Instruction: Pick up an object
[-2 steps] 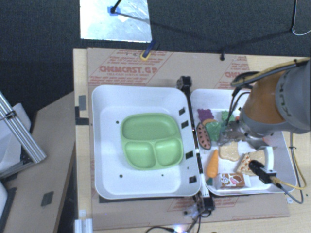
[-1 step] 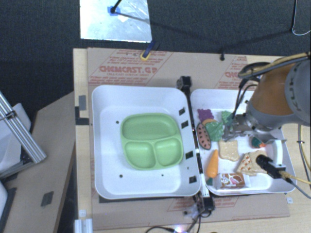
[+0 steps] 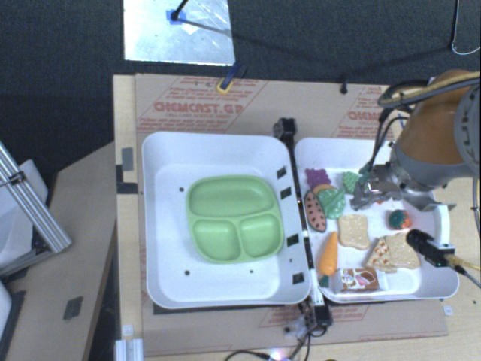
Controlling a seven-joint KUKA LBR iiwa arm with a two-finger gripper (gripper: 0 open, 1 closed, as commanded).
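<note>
Two shallow white bins side by side on the worktop [image 3: 128, 277]. Left bin [image 3: 161, 164]: a pale green divided plate [image 3: 233, 218], three compartments, nothing else inside. Right bin [image 3: 443, 280]: toy food scattered across its floor. Purple grapes [image 3: 318, 177] near the inner wall; just below, a leafy green piece [image 3: 331, 199] with an orange top; beside that, a dark red slice with seeds [image 3: 314, 212] lying against the divider. An orange carrot [image 3: 328, 253] lower down, next to a plain bread slice [image 3: 354, 232]. A sandwich triangle [image 3: 392, 253] to the right of the bread, a small printed packet [image 3: 358, 279] along the near wall, a small red and green fruit [image 3: 397, 219] toward the far right. Grey arm with orange band [image 3: 440, 138] reaching in from the right, tool [image 3: 368, 190] low over the upper middle of the right bin, close beside another green piece [image 3: 351, 179] and just above the bread slice. Fingers too dark and cluttered to read: cannot tell whether spread or closed, and nothing visibly gripped. Cables trailing from the wrist toward the bin's right rim.
</note>
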